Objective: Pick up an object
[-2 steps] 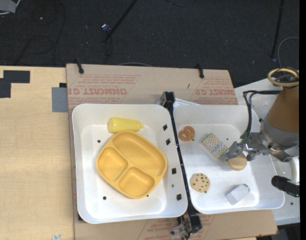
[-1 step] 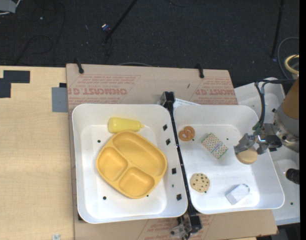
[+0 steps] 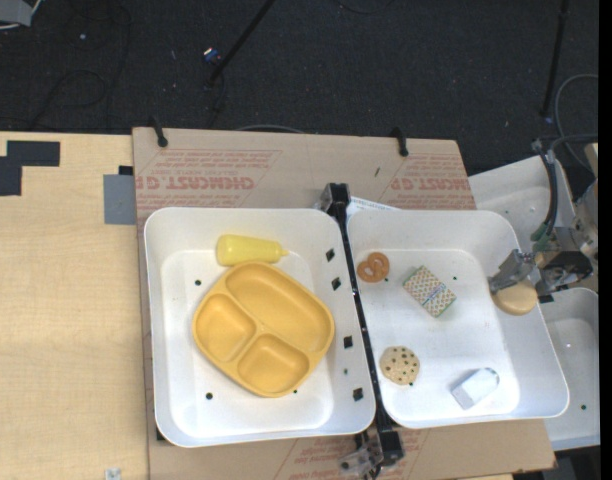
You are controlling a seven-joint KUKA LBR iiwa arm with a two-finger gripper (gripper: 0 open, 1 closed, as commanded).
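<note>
The gripper (image 3: pixel 514 280) stood at the right bin's (image 3: pixel 536 388) right rim, its metal fingers pinching a round, smooth tan piece (image 3: pixel 517 300). A glossy yellow divided plate (image 3: pixel 264 327) lay in the left bin (image 3: pixel 176 398).

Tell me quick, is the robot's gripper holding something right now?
Gripper: at the right bin's right edge, touching a tan round object; open, shut or holding it cannot be told.

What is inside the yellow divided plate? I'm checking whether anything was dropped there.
The yellow divided plate shows three bare compartments with nothing lying in them. It rests in the left bin. The bin floor beneath the plate is covered, so anything under it cannot be seen.
</note>
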